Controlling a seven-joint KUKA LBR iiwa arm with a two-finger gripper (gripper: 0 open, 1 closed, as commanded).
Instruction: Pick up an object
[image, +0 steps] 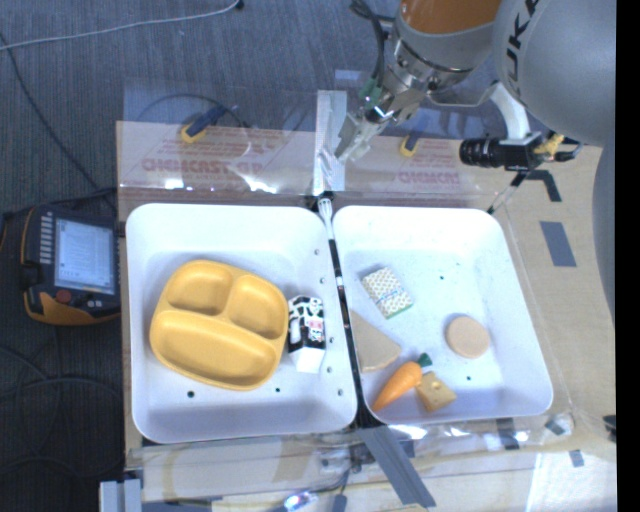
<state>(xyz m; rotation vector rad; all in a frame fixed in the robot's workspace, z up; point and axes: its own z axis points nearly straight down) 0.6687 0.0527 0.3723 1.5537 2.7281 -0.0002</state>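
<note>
Above the bins' far edge, our gripper (352, 135) hangs w/ fingers parted, nothing between them. We judge the pick not yet begun: nothing's lifted. Candidates lie in the right bin (520, 300): carrot (396, 383), cookie (467, 336), patterned block (387, 291). Left bin (140, 250) holds a yellow tray (218, 322) & cow carton (307, 325). Approach, grasp, lift all remain.

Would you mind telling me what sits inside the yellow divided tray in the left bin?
The tray shows three bare compartments with nothing in them. A small cow-patterned carton stands beside its right edge, not inside. Whatever lies beneath the tray is covered.
</note>
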